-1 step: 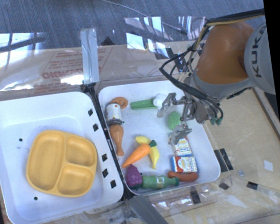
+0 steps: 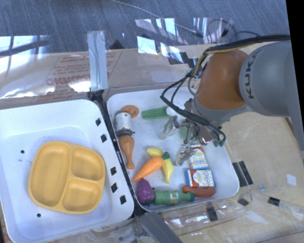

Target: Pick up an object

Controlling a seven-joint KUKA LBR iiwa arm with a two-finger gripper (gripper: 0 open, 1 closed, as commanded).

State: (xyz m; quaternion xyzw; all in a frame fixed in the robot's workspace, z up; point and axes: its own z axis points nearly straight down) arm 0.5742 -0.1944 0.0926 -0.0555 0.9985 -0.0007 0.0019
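Note:
The right bin point(image 2: 219, 153) holds several toy foods: a brown drumstick point(image 2: 126, 143), an orange carrot point(image 2: 148, 168), a yellow banana point(image 2: 167, 167), a green cucumber point(image 2: 153, 113), a purple piece point(image 2: 145, 190), a green piece point(image 2: 171, 197), a red sausage point(image 2: 200, 191) and a small carton point(image 2: 199, 169). My gripper point(image 2: 176, 140) hangs over the middle of this bin, just right of the banana and above the carton. It is open, with one finger point(image 2: 169, 127) toward the cucumber and bare bin floor between the two.
In the left bin point(image 2: 7, 133) lies a yellow divided plate point(image 2: 65, 177). The grey arm with its orange band point(image 2: 222, 83) and cables crosses the right bin's far right side. A small orange piece point(image 2: 130, 111) sits near the bins' shared wall.

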